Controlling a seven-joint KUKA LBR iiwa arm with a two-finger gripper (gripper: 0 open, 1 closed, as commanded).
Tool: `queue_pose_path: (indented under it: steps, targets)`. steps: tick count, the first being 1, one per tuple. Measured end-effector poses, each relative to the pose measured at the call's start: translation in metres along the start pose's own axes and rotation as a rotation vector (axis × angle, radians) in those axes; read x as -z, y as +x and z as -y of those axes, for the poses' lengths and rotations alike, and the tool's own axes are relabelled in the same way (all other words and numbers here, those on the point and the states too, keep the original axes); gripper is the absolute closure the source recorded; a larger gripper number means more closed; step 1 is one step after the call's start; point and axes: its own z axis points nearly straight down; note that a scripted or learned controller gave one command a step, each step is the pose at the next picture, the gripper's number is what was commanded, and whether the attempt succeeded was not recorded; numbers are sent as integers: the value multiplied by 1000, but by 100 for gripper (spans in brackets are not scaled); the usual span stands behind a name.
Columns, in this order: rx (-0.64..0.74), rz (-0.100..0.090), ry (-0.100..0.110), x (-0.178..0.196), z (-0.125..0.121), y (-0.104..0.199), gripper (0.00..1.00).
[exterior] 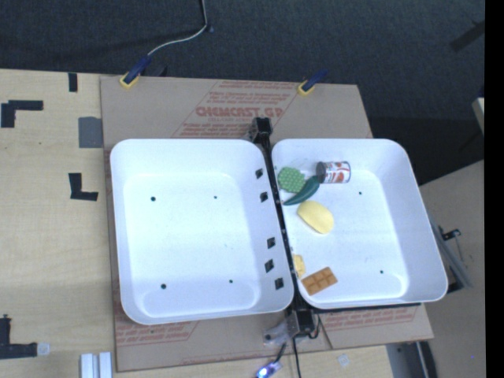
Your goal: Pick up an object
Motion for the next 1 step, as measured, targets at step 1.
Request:
queue_pose_path:
  steps: [1]
  targets:
    - [0,0,1,0,0,0,0]
